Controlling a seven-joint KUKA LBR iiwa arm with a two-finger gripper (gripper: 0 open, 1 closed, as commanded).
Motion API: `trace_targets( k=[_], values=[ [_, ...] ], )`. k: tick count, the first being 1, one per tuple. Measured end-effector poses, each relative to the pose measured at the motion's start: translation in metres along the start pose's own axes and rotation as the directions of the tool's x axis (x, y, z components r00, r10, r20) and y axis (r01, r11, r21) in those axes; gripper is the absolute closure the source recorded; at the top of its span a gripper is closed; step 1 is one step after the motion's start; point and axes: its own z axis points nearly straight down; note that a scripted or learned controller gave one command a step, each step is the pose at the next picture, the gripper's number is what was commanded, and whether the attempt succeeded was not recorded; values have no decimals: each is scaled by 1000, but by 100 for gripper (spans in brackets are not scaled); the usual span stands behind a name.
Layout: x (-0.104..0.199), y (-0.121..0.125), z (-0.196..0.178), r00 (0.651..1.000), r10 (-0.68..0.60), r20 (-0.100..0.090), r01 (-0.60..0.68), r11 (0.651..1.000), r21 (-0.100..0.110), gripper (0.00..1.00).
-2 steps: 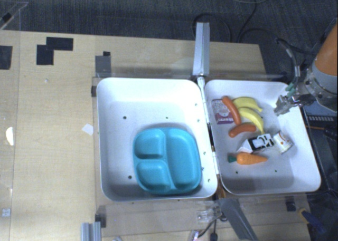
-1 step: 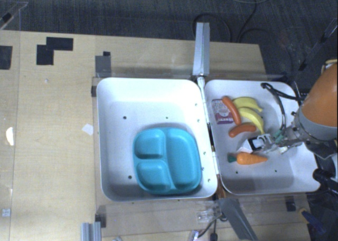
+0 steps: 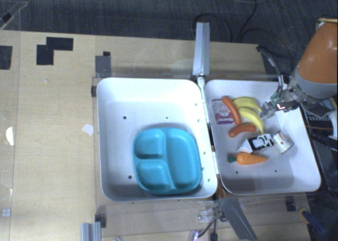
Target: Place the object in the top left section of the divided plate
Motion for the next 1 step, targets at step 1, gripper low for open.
trace_targets(
  k=[1],
  values=[
    [68, -73, 28, 1000, -28, -2, 28, 1000, 3, 100]
  ],
)
